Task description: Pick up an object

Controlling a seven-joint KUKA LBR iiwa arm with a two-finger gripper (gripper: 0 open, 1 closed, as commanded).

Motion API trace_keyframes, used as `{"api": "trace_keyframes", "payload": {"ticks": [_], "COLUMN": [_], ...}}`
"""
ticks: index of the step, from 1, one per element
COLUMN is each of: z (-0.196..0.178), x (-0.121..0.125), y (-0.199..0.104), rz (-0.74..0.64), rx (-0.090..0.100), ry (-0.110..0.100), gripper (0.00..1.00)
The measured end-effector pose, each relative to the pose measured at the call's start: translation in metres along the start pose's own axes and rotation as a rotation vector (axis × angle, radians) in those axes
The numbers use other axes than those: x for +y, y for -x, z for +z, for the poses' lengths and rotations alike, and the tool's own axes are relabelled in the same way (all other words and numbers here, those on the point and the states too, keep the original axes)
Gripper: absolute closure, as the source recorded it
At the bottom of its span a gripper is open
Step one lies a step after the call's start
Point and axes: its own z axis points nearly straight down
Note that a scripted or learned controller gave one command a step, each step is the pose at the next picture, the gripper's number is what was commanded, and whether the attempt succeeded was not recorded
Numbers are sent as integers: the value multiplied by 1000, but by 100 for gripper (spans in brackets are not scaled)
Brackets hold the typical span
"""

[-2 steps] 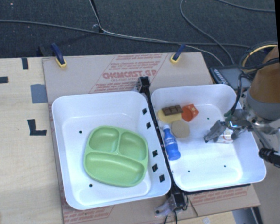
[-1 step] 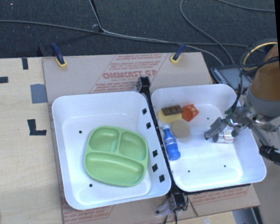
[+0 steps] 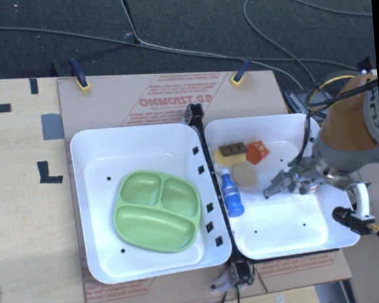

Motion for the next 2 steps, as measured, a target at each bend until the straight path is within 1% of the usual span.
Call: {"api": "trace_keyframes", "payload": {"ticks": [1,2], "z": [53,40], "x": [0,1], "y": [-1,0], "rz": [0,0], "rx": [-2,-3], "ry": [4,6], "gripper": [0,100]}}
